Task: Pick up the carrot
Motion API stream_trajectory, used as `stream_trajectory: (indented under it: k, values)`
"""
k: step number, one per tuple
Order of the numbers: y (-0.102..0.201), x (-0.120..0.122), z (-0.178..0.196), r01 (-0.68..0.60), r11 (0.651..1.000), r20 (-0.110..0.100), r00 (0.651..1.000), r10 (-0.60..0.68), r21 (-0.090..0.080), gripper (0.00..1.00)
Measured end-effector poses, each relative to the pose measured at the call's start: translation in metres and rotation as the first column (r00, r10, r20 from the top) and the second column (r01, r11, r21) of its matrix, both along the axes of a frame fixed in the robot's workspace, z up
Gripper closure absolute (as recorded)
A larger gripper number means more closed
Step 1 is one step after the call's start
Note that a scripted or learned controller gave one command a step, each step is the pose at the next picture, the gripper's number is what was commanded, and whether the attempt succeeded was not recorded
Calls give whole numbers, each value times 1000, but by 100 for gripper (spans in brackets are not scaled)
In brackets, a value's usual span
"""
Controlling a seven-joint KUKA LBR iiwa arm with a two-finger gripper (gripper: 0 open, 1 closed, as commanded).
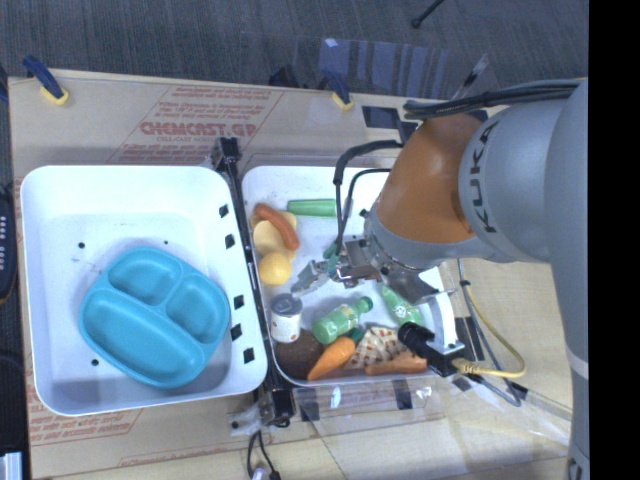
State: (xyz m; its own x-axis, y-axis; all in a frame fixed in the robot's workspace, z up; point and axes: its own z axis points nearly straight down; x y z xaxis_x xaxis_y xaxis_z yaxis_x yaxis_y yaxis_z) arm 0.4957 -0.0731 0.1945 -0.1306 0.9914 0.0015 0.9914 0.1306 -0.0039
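Note:
The carrot (331, 358) is orange and tapered. It lies at the front of the right bin (300, 190), tip toward the front left, between a brown object (296, 352) and a patterned tan piece (378, 344). My gripper (318, 271) hangs over the middle of that bin, beside a yellow lemon (276, 268). It sits well behind the carrot and apart from it. Nothing shows in its grasp. The grey arm with its orange band (430, 193) covers the bin's right part.
The right bin also holds a sausage (278, 225), a pale yellow fruit (264, 236), a green cucumber (313, 207), a small can (286, 318), a green bottle (342, 320) and an orange stick (400, 365). A blue divided plate (155, 313) lies in the left bin (60, 208).

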Motion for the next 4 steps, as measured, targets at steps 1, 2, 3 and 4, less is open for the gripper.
stream_trajectory:
  k: [1,2,3,4]
  values:
    - [-63,-20,-31,-377,926,-5,926,377,2,0]
    - [-56,53,-85,-412,911,-4,911,412,3,0]
    - [-91,70,-26,-412,911,3,911,412,-4,0]
    - [-48,-19,-45,-363,932,-6,932,363,6,0]
